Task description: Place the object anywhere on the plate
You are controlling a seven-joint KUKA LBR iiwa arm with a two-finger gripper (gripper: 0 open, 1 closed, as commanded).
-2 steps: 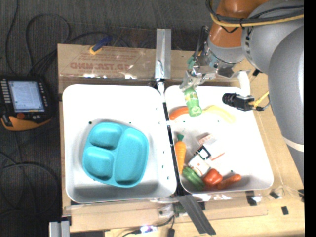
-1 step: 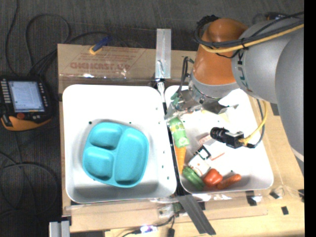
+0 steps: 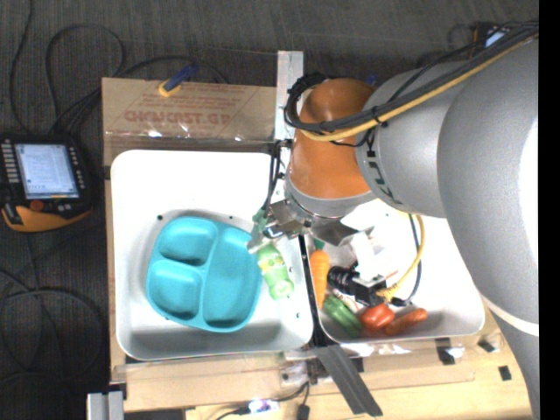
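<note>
Near edge of the table: the right bin [image 3: 468, 318] holds a heap of toy food in its near-left corner — a red tomato-like piece [image 3: 378, 316], a green piece [image 3: 341, 315] and an orange carrot [image 3: 320, 268] standing up along the bin's left wall. Black and yellow cabling crosses just above them.

Left bin [image 3: 188, 169]: the blue plate [image 3: 203, 274], three compartments, sits near the bin's centre, shifted toward the near edge. Its right rim lies close to the bin's right wall.

Between plate and wall: a pale green object [image 3: 275, 269], apparently the task's thing, hangs or lies just beside the plate's right rim, close to the wall dividing the bins. The gripper [image 3: 265, 234] sits directly over its top end. Cannot tell whether the fingers are apart or clamped on it; the wrist hides the contact.

Far side: orange band and grey arm fill the upper right; a cardboard sheet [image 3: 188, 108] lies past the left bin's far edge.

Risks, as judged:
- The object is at the plate's rim, not over a compartment. Released here, it could tip off the rim into the gap by the wall.
- If the hold is weak, a sideways move toward the plate may shed it.
- A low pass could nudge the plate's rim and shift the plate.
</note>
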